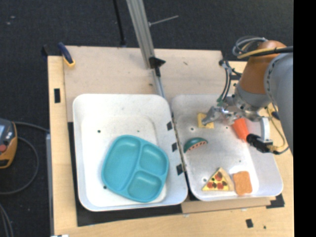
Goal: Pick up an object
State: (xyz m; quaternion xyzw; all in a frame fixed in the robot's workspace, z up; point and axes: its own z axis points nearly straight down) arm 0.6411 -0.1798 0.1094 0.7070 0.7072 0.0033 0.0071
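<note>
Dark carpet surrounds a pale wooden bench (113, 73) that carries two shallow white bins side by side. Largest on it is the left bin (94, 107), where a teal divided plate (136, 168) lies toward the near right, leaving open floor along the far and left walls. Beside it, the right bin (256, 181) holds smaller toys well apart: a pizza slice (217, 180) and an orange bread-like piece (242, 182) near the front edge, a watermelon-like wedge (195, 143) close to the left wall, a yellow block (205, 121) farther back, and an orange carrot-like piece (240, 128) at the right. Bare floor lies in the bin's middle. Reaching in from the right, the grey arm (279, 90) bends down over the far right corner, and its gripper (215, 113) sits at the yellow block; whether it is spread or pinched I cannot tell.
</note>
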